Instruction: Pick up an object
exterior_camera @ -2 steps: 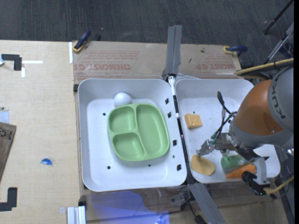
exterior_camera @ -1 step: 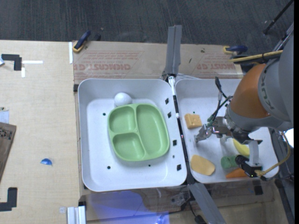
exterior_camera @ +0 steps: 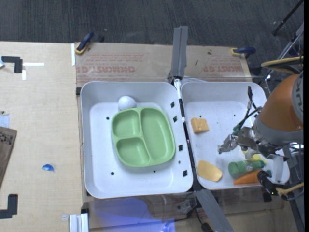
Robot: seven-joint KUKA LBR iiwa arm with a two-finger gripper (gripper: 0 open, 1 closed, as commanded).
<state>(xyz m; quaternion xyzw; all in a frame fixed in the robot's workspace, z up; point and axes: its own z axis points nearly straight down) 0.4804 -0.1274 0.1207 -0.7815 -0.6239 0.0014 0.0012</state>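
You can't tell from here how the jaws stand: the gripper [exterior_camera: 227, 145] sits low inside the right bin [exterior_camera: 217, 100], nothing visibly between them. Nearest you, along that bin's front, lie an orange carrot [exterior_camera: 247, 178], a green bottle [exterior_camera: 245, 166] just behind it, and a yellow wedge [exterior_camera: 209, 170] to their left. Further back sits an orange block [exterior_camera: 199, 125]. In the left bin [exterior_camera: 96, 144] rests a green divided plate [exterior_camera: 143, 136], a white ball [exterior_camera: 127, 101] touching its far rim
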